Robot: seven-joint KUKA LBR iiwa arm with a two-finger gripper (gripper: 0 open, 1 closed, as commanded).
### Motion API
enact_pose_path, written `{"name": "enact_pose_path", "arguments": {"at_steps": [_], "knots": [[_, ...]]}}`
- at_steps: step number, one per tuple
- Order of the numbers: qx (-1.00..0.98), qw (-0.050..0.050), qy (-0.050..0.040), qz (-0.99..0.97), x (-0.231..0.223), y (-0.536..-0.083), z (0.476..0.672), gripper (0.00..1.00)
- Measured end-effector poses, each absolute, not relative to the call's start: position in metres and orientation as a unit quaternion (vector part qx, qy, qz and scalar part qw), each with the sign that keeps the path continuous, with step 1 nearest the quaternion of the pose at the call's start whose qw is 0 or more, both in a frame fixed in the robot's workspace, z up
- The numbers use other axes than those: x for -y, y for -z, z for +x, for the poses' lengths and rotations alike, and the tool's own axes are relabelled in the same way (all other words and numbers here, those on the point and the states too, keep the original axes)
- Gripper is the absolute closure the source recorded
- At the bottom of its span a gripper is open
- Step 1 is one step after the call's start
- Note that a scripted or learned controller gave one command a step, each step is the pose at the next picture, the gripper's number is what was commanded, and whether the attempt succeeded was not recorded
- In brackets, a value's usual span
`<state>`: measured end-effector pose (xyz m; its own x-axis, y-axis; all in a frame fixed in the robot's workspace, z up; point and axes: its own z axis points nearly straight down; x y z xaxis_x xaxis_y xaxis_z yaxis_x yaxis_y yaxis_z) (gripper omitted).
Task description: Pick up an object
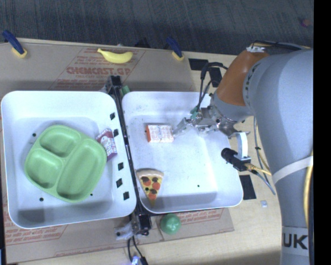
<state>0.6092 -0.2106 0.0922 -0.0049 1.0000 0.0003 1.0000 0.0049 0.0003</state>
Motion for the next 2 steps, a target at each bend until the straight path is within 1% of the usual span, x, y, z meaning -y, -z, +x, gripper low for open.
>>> {"name": "enact_pose_path", "arguments": {"at_steps": [1, 2], "knots": [[-0.711, 0.0, -0.0003, 0.704, 0.21, -0.102, 0.61, 1.0], [-0.708, 0.001, -0.0002, 0.706, 0.211, -0.194, 0.559, 1.0]]}}
